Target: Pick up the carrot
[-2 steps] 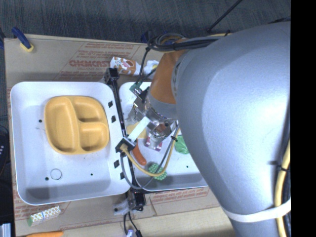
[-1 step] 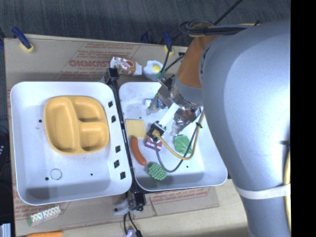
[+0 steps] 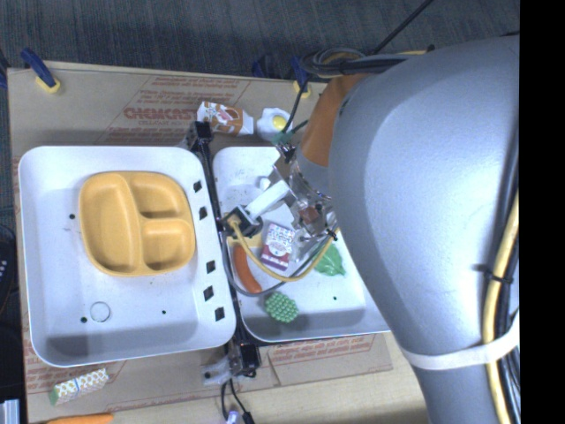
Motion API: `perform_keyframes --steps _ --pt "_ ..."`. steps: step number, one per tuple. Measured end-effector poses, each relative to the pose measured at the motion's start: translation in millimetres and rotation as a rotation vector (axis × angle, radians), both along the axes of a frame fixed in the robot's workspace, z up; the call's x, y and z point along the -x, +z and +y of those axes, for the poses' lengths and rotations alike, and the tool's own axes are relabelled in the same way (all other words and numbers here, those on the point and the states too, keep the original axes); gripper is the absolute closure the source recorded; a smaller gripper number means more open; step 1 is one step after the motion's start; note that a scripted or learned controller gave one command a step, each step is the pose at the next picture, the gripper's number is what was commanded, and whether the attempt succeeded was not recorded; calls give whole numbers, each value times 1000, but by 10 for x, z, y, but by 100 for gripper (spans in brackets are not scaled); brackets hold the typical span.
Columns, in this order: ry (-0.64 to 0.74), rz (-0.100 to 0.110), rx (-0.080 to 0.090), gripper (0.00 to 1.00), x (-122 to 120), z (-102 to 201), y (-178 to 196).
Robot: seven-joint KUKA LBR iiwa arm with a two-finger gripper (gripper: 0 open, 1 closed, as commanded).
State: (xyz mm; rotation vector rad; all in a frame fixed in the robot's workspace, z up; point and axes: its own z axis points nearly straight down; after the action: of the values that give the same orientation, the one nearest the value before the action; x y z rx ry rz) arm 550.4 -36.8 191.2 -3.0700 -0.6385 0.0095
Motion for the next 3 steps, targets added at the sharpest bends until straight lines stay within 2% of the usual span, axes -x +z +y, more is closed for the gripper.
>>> perform_keyframes --steps 1,2,3 --pt "-1 1 1 0 105 605 -3" --pt "13 1 2 0 753 985 -3" --pt "495 -2 -1 0 748 758 -2"
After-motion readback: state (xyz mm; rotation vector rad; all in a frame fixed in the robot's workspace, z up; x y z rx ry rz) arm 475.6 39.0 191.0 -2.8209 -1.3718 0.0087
